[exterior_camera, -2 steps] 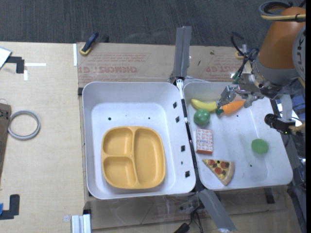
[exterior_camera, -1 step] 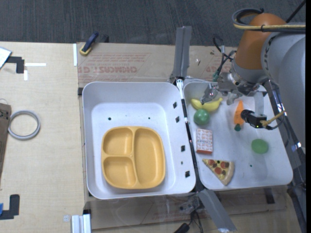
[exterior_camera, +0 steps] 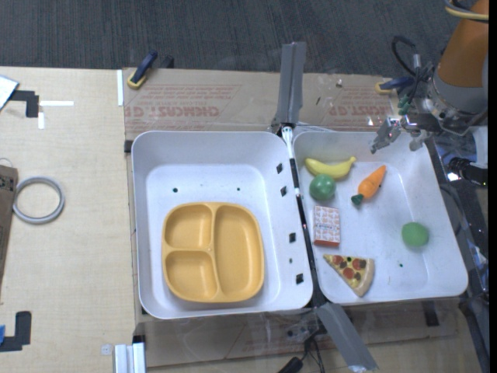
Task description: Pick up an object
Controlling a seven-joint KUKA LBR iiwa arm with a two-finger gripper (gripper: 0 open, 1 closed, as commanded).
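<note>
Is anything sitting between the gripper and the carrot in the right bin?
Nothing visible does. The gripper is above the right bin's far rim, and the carrot lies just below it in the view with only bare bin floor between. The banana and green apple sit off to the carrot's left.

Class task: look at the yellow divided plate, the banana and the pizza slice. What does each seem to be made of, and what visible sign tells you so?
Yellow divided plate: likely moulded plastic, matte; uniform colour, rounded compartment ridges.
Banana: probably toy plastic; smooth, evenly yellow, faint sheen.
Pizza slice: toy, plastic or rubber, hard to tell; flat, bright toppings.
</note>
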